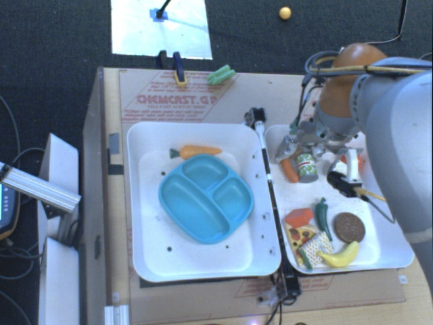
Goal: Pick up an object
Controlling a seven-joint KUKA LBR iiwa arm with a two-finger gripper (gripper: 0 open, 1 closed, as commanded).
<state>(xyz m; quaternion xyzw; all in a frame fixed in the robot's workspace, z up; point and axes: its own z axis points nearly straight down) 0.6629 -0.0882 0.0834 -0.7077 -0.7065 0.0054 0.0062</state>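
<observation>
Fingers (302,156) sit at the small can (306,167), right bin (396,249).

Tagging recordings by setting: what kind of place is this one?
Probably a robotics lab bench for pick-up trials: two white bins on a taped cardboard sheet, toy food such as a banana and a carrot, and a blue divided plate.

This looked like a robotics lab. A robot arm (379,93) reached over a bench (196,100) covered with protective board, which bore two white bins (145,249) of toy food. Loose cables (17,175) lay on dark carpet (54,32), and clamps (177,66) gripped the bench edge.
</observation>
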